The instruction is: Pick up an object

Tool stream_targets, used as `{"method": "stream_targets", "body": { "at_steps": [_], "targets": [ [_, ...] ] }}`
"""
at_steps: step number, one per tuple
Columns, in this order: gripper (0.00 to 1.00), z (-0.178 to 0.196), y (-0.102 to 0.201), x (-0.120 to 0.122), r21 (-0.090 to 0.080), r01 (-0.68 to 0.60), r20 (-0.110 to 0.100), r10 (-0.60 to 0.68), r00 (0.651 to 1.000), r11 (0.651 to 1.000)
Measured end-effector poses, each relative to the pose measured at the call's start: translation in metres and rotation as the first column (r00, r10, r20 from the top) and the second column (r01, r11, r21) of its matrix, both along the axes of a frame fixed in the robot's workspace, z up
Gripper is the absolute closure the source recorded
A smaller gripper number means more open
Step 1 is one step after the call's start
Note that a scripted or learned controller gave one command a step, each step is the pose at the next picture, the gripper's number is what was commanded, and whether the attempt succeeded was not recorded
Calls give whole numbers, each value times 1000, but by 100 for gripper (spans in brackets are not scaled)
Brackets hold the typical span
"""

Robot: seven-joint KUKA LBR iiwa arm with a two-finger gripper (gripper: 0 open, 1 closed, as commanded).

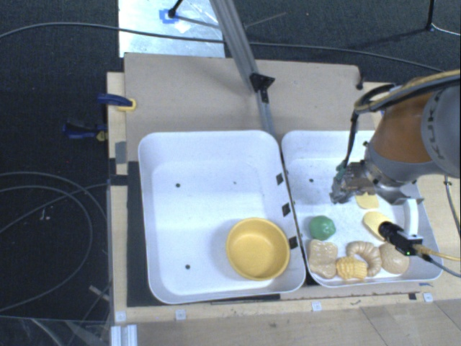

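Note:
My gripper [343, 187] hangs low inside the right bin [311, 150], near its middle, on the grey arm with the orange band [407, 132]. A round green object [322, 227] lies just below and left of the gripper, apart from it. A small yellow piece [367, 201] sits right beside the gripper on its right. A longer yellow item [376, 223] lies a little nearer the front. Along the front wall sit a beige waffle-like piece [323, 258], a corn cob [351, 269], a tan ring-shaped pastry [364, 254] and a pale rounded lump [395, 259].
The left bin [180, 157] holds a yellow bowl [258, 248] at its front right corner. A grey pole [241, 45] slants down to the bins' back edge. A black cable [407, 245] crosses the right bin's front right corner. Blue clamps [101, 117] sit at the bench's left.

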State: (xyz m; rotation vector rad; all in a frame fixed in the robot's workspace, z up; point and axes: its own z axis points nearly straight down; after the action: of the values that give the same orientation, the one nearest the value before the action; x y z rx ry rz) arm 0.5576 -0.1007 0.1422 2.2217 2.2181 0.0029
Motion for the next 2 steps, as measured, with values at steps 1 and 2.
{"method": "stream_targets", "body": {
  "at_steps": [1,2],
  "targets": [
    [100,44,4,4,-1,-6,2,6,1000,1000],
    [100,94,9,-2,-1,-7,5,7,1000,1000]
  ]
}}
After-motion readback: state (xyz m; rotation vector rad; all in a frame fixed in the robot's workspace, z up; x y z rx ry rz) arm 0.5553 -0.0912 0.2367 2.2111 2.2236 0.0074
